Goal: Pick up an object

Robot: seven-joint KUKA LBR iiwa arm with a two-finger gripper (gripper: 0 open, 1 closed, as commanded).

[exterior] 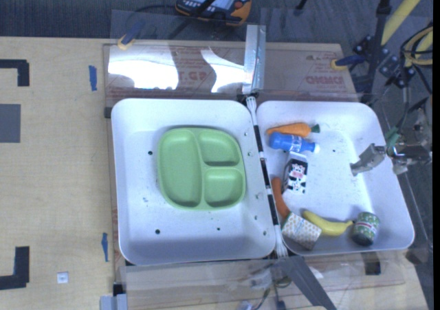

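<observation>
grey metal of the pincer (368,159) hangs over the right rim of the right bin (344,240), entering from the right, and whether it is released or clenched i cannot tell; nothing can be seen between its tips. no object is lifted: every candidate lies in that bin, to the pincer's left or below it. well to its left sit an orange carrot (292,129), a blue bottle (292,143) just under that, and a small black-and-white carton (296,175). below and left of the pincer lies a yellow banana (326,223), with a patterned cup (301,230) touching its left end and a green round thing (365,227) at its right end.

risk, as i judge it: the banana trio is packed tight, so a descent there may nudge one piece and close on none, or catch two. carrot and bottle lie side by side, inviting a slip. the bin wall beside the pincer could foul a low approach.

hard to read: the pincer tips are blurred, the green thing's identity is unclear, and an orange strip (279,198) by the divider is partly hidden. the green plate (202,168) rests far left in the other bin (130,164).
</observation>
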